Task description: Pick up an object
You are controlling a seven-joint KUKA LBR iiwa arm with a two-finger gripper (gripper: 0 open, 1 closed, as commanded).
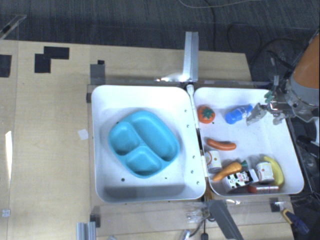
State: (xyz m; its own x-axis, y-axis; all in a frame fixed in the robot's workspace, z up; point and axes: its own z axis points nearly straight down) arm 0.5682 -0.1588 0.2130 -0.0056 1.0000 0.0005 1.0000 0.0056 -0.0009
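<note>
Where the fingers (261, 110) hover, blue bottle (237, 114) just beside.

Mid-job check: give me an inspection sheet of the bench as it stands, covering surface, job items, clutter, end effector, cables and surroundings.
Surface: wooden bench bearing a left bin and a right bin, side by side.
Job's things: in the right bin, a tomato, blue bottle, sausage, carrot, banana, small can.
Clutter: blue divided plate in the left bin.
Grippers: end effector at the right bin's far right, beside the blue bottle; finger state unclear.
Cables: thin cable on the dark floor beyond the bench.
Surroundings: black tape marks on the bench.
</note>
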